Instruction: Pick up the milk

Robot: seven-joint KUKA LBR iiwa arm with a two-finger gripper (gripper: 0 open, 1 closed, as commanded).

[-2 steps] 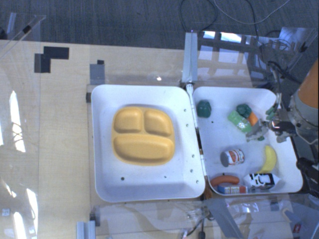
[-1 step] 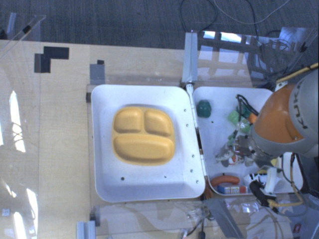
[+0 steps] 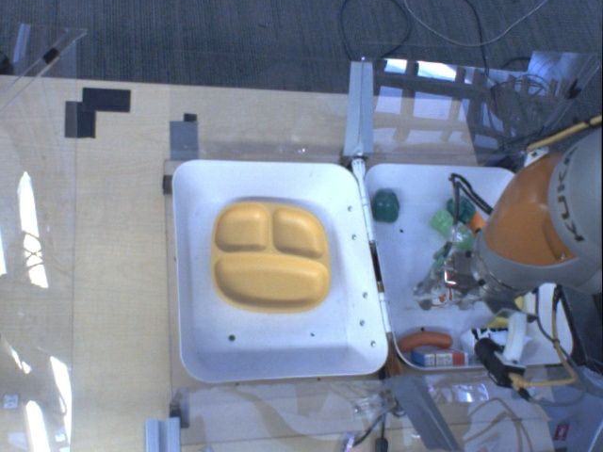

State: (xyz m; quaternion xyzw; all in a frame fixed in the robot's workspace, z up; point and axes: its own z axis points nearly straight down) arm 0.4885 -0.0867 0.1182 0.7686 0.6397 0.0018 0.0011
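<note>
A small white carton with red and blue print [image 3: 439,357], which I take for the milk, lies on its side against the front wall of the right bin [image 3: 415,182]. My gripper [image 3: 445,290] hangs low over the middle of that bin, a short way behind the carton and apart from it. The grey arm with its orange band [image 3: 528,219] reaches in from the right and hides the bin's right part. I cannot make out anything held in the gripper.
An orange-red sausage-shaped item [image 3: 426,339] lies just behind the carton. A teal lump [image 3: 384,204] sits at the right bin's back left, with green pieces [image 3: 445,221] near the wrist. The left bin [image 3: 198,347] holds a yellow divided tray [image 3: 271,255].
</note>
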